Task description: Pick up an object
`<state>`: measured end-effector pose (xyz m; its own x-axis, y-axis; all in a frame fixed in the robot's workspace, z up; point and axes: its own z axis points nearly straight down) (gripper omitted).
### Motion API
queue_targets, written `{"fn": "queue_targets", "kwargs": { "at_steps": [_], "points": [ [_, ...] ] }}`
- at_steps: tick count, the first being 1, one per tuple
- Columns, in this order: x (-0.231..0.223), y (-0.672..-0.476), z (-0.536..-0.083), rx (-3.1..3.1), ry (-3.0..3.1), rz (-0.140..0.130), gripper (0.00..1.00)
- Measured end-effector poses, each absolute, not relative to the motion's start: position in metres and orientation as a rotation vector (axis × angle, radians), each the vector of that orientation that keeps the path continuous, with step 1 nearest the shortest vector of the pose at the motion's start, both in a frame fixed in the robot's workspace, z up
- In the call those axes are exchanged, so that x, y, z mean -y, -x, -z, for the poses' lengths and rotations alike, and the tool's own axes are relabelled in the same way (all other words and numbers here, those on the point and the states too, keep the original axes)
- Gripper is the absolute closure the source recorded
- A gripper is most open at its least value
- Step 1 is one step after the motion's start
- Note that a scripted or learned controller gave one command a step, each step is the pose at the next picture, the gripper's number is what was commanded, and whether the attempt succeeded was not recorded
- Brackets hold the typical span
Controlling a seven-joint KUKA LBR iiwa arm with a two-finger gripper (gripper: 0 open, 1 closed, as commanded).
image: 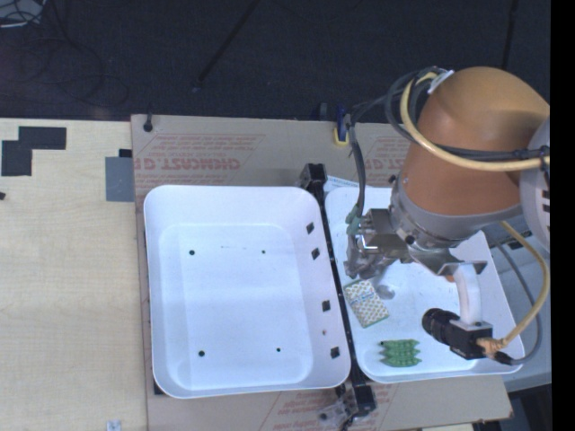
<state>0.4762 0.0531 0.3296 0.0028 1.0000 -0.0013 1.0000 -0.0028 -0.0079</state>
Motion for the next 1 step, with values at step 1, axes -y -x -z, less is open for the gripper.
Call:
{"fn": "queue_targets", "kwargs": {
  "at_steps": [1],
  "points": [
    [-0.0221, -0.4749, -0.282, 2.214, 2.221, -0.012, 1.0]
  ]
}}
